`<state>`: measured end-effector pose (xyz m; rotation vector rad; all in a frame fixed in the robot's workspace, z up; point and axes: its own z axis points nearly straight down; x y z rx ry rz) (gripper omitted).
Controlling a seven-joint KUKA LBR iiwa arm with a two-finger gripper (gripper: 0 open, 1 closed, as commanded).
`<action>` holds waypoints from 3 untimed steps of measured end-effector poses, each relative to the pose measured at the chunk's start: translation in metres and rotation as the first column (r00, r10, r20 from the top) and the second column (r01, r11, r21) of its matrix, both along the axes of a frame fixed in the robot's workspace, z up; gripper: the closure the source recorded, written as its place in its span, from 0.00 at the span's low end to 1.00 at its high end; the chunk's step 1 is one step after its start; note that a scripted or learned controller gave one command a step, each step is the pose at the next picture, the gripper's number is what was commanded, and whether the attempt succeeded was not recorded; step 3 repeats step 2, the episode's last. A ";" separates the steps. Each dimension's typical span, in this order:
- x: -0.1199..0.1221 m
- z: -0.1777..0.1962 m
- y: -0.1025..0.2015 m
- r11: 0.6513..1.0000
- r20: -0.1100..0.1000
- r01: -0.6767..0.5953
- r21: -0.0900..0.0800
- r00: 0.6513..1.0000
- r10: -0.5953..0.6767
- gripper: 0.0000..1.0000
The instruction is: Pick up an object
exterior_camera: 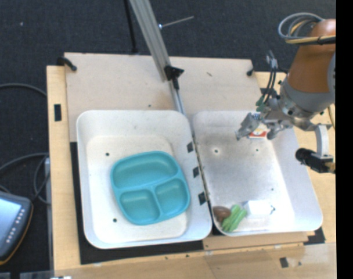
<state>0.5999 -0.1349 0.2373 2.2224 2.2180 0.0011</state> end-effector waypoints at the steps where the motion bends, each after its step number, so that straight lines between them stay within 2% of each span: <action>1: 0.028 -0.064 0.002 1.000 -0.006 -0.004 0.000 1.000 0.004 0.00; 3: 0.029 -0.060 0.002 1.000 0.000 -0.003 0.000 1.000 0.003 0.00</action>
